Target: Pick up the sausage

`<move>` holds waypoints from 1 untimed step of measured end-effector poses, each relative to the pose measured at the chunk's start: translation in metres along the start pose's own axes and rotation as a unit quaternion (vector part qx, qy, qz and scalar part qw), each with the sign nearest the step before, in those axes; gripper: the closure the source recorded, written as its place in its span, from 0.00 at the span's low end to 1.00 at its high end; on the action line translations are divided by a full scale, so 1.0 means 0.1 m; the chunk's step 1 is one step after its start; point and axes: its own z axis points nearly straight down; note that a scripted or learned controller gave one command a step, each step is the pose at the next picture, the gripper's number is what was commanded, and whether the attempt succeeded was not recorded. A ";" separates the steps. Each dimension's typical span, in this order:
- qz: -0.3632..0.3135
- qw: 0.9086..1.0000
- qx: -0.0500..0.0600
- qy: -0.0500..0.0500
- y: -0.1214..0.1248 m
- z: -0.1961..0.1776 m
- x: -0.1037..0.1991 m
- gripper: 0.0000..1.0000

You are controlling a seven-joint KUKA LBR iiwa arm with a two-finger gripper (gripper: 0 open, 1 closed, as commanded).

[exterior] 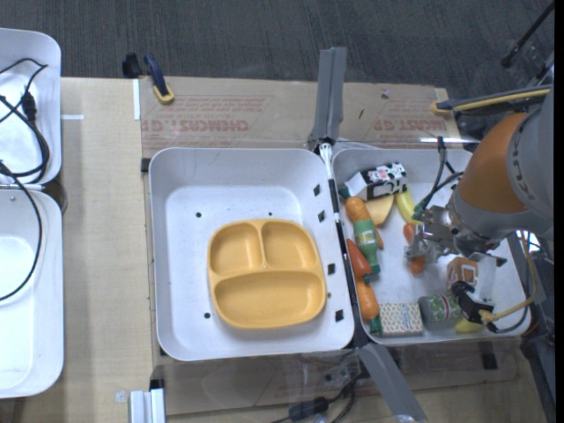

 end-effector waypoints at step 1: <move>-0.001 1.000 0.001 -0.001 0.00 -0.09 -0.01 1.00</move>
